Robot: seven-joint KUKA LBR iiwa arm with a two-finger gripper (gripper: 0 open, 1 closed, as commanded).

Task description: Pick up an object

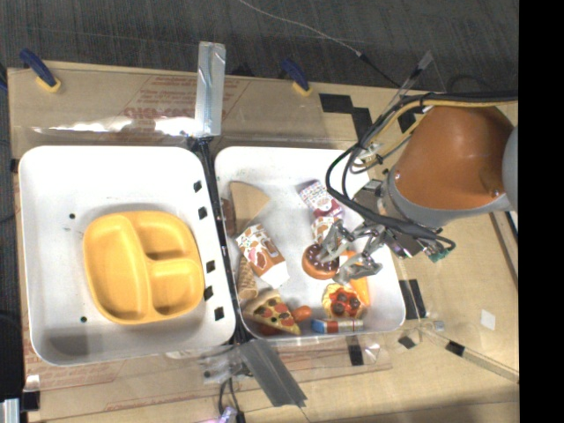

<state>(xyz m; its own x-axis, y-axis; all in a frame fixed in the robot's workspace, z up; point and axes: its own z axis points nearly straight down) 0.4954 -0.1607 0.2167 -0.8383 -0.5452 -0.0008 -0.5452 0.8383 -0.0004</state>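
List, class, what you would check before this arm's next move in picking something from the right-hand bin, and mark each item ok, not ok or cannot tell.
1. Gripper is over the right bin: ok.
2. A toy lies under it, the round brown piece: ok.
3. That toy stands apart from its neighbours: not ok, the orange piece crowds it.
4. Something is gripped already: cannot tell.
5. Yellow tray out of the way, in the left bin: ok.

Floor (106,11): dark grey carpet, up-left of the gripper.
Bench (458,377): tan board, below it.
Clamps (40,69): blue, on far edge.
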